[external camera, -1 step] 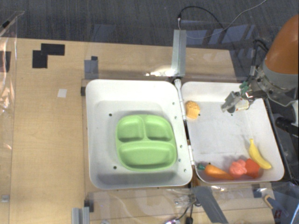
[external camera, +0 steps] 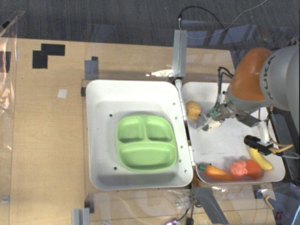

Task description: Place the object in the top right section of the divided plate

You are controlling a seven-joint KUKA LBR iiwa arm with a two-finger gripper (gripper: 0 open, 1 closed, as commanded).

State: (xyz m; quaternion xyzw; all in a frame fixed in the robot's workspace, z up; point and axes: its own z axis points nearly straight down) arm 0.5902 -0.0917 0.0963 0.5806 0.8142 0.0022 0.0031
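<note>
Nearest the camera, a carrot and a pink toy are lying along the right bin's front edge. Further back, the jaws are hanging just right of and below a small yellowish object by the bin's left wall; whether they are apart, I cannot tell. The green divided plate is sitting in the left bin, its top right section lying leftward of that object.

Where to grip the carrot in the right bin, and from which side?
Across the carrot's thick orange middle, coming straight down. It lies flat along the right bin's front wall, so close the fingers across its width; the wall leaves little room on the near side.
</note>
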